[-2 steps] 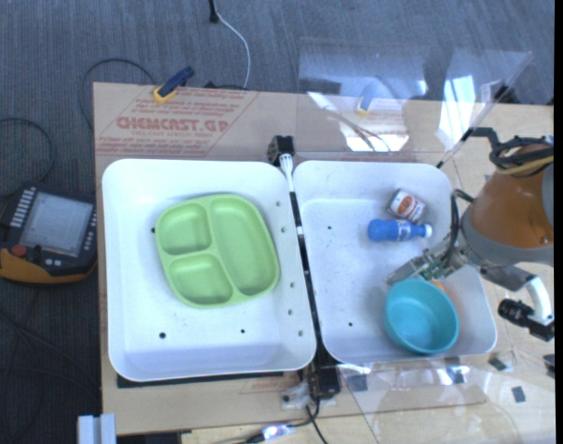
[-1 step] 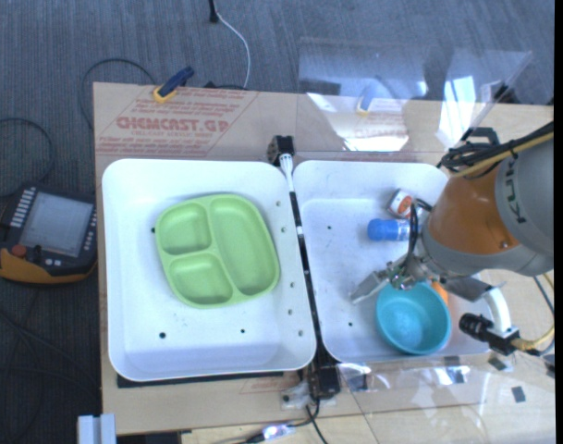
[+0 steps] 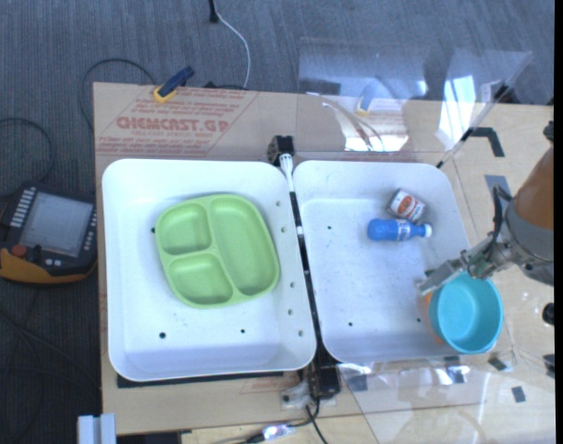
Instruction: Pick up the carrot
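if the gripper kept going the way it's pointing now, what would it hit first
The gripper points left and slightly down over the right bin. Likely first: the orange carrot edging out beside the blue bowl, or the bin floor; depth is unclear.

Red mirrored lettering on the cardboard sheet [image 3: 184,123] behind the bins seems to read "CHEMCAST GP"; its smaller print stays illegible.

Bright, even light fills the scene. Glare whitens both bins [image 3: 124,276] and flashes off the clear plastic sheet [image 3: 420,91] at the top right. Shadows are faint. Focus is slightly soft, and the picture is grainy.
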Available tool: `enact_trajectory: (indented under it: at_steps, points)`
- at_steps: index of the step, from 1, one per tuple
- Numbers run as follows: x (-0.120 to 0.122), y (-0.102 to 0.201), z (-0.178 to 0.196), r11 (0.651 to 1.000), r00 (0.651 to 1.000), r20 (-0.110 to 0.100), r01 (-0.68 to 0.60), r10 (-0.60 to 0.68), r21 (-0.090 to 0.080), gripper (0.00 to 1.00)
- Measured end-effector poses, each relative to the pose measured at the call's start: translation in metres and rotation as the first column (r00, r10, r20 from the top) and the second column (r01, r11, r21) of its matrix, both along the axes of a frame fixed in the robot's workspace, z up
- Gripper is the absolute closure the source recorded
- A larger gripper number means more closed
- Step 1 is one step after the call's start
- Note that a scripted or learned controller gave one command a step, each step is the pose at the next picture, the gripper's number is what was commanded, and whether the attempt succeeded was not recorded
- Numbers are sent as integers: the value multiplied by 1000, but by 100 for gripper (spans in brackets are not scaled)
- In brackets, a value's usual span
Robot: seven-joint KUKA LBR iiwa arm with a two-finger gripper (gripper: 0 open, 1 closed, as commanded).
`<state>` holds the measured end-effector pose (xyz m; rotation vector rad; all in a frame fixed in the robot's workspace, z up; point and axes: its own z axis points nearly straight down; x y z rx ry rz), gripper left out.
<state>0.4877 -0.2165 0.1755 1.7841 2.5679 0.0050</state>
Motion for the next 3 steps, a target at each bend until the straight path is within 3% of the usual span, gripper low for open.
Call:
enact_trajectory:
  at_steps: [1, 2, 3]
  points:
    - [4, 40, -83, 999, 999, 13, 50, -50, -3, 0]
    - [5, 41, -73, 999, 999, 14, 49, -49, -3, 100]
    - [9, 99, -14, 994, 994, -12, 107, -107, 6, 100]
